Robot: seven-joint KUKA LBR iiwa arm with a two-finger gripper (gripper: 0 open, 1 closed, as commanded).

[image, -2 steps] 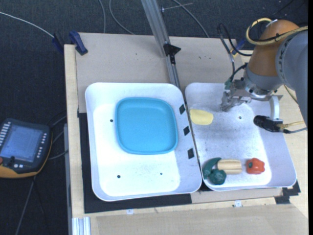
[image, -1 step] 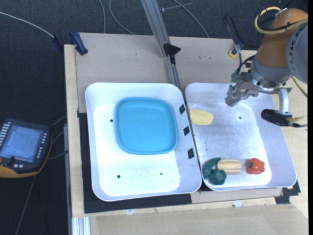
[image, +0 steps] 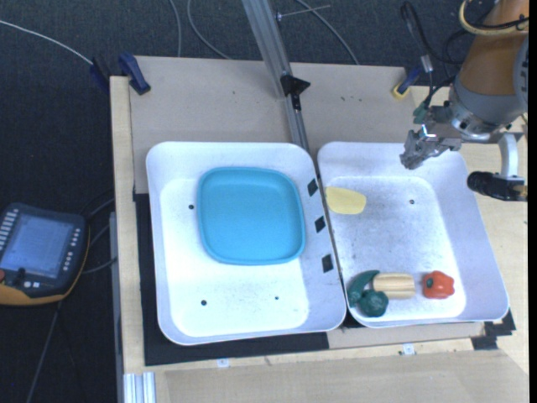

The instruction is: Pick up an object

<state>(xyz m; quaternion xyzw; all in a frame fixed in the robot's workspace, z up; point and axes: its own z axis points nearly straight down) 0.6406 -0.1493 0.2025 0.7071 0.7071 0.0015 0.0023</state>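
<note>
My gripper [image: 414, 155] hangs over the far edge of the right bin [image: 478, 250], its tip small and dark against the white rim. A flat yellow piece [image: 345, 200] lies at the right bin's far left. Along the near edge rest a dark green vegetable [image: 367, 294], a tan cylinder [image: 394, 285] and a red pepper-like toy [image: 436, 285]. All of these lie well below and apart from the gripper. A light blue square plate [image: 250, 215] sits in the left bin [image: 168, 225].
A slanted metal pole [image: 273, 49] crosses from the top toward the gap between the bins. Blue clamps [image: 134, 74] hold the board's far corners. A handheld control pendant [image: 38, 250] lies on the floor at left, among cables.
</note>
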